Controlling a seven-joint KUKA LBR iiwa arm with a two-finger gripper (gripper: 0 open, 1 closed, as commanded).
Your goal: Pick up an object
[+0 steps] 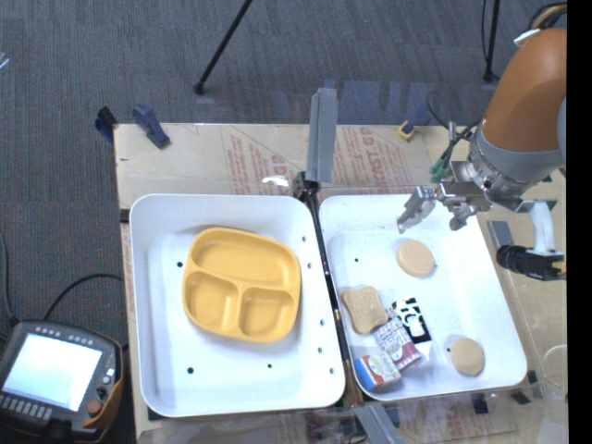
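Note:
In the right bin [499, 289] lie several small items. A round tan disc [416, 258] rests near the bin's middle, and a second tan disc [466, 355] lies at the front right. A toast-shaped slice [363, 308] sits at the front left, beside a black-and-white packet [413, 318] and a small red-and-white carton [388, 351]. My gripper [435, 215] hangs over the far part of this bin, just beyond the first disc. Its two fingers are spread open with nothing between them.
The left bin [153, 248] holds a yellow divided tray [242, 283]. A grey upright post [322, 141] stands behind the seam between the bins. A teach pendant [57, 370] lies on the floor at the lower left.

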